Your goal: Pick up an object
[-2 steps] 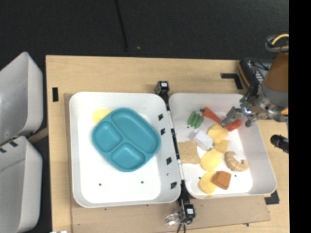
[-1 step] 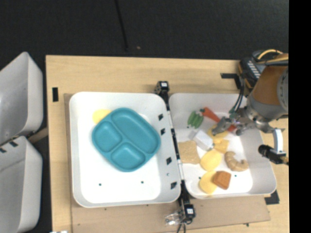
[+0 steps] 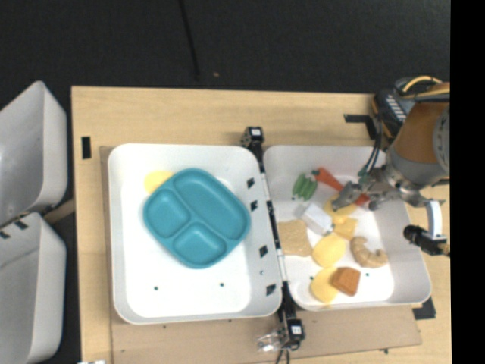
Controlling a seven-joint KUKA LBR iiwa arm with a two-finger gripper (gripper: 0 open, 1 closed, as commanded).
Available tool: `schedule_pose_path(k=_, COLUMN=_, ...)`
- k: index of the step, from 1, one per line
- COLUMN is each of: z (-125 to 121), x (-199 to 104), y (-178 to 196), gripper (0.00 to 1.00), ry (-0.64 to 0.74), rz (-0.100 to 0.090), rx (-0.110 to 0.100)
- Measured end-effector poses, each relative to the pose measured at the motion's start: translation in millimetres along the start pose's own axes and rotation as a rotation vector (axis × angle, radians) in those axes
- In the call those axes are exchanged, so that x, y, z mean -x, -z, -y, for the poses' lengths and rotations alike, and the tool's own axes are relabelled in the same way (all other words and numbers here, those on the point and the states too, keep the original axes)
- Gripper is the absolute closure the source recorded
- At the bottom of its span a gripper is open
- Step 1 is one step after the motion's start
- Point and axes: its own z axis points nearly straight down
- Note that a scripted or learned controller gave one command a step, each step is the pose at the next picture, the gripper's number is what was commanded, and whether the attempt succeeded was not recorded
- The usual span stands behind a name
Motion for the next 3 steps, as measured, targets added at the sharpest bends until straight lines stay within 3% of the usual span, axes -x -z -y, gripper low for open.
schedule_pose_path(k=1, z=-1.7, x=1.5, y=12.4, gripper=1.0, ry=0.001, rz=0.003, rx=0.006)
schedule_pose_path(k=3, z=-9.7, x=-8.3, y=118.4, gripper=1.0, ry=0.002, rz=0.0, rx=0.003)
